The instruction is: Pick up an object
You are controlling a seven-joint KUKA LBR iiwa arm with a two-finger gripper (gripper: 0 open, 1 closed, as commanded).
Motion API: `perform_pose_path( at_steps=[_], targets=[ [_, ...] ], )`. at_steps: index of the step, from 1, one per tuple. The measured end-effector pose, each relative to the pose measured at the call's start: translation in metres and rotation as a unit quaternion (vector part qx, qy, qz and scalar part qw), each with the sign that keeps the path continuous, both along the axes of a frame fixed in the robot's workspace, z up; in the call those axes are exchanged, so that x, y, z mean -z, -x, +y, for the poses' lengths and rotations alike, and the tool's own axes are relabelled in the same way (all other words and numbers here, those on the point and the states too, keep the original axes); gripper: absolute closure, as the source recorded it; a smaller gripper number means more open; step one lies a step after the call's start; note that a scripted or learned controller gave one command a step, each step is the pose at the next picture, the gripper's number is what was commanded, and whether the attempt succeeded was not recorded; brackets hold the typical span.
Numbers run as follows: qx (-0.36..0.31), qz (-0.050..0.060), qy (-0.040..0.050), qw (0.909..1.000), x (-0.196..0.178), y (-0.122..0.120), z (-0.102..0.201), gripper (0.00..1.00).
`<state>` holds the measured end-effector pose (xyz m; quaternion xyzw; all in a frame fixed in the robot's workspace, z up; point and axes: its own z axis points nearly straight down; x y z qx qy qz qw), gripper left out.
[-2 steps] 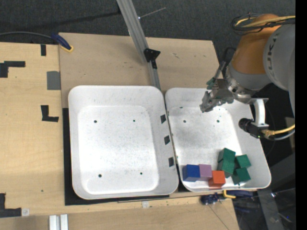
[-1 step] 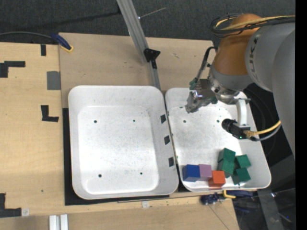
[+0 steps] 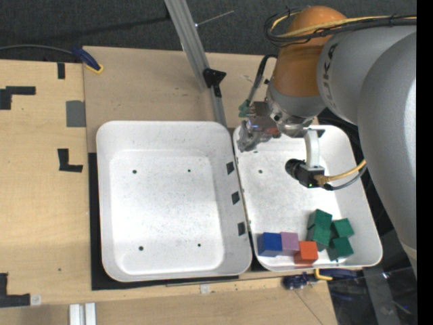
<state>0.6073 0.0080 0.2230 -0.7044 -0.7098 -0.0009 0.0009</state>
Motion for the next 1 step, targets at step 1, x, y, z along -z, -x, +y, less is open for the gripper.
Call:
perform_pose_path(
  at_steps=[1],
  targets=[
    [0.000,0.000,-0.0001,1.0000,-0.0115,-0.0082,0.0580,1.00]
  ],
)
